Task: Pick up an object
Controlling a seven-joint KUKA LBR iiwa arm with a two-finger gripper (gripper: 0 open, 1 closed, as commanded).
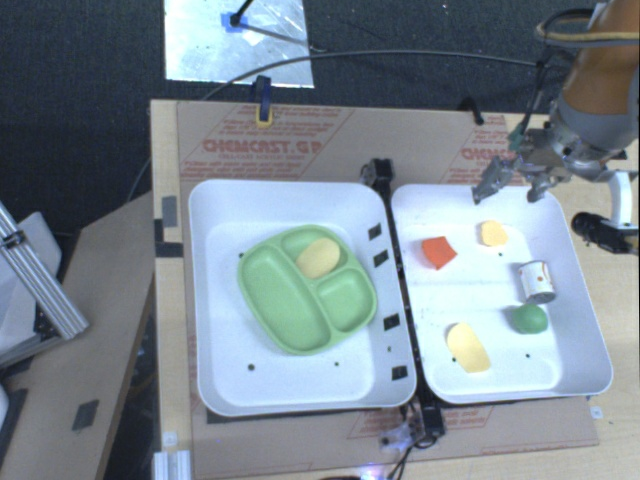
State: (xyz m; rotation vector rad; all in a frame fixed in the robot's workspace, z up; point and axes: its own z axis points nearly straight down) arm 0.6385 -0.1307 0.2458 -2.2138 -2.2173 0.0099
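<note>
Five loose pieces in the right bin [575, 268]: orange block [438, 252] and small yellow chunk [492, 233] toward the back, silver can [537, 281] on its side, green ball [528, 319] just below it, yellow oblong [468, 348] in front.

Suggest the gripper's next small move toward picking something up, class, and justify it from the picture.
Probably lower the open gripper onto the small yellow piece. It hangs above the right bin's far edge holding nothing, and that piece lies nearest, clear of its neighbours.
</note>
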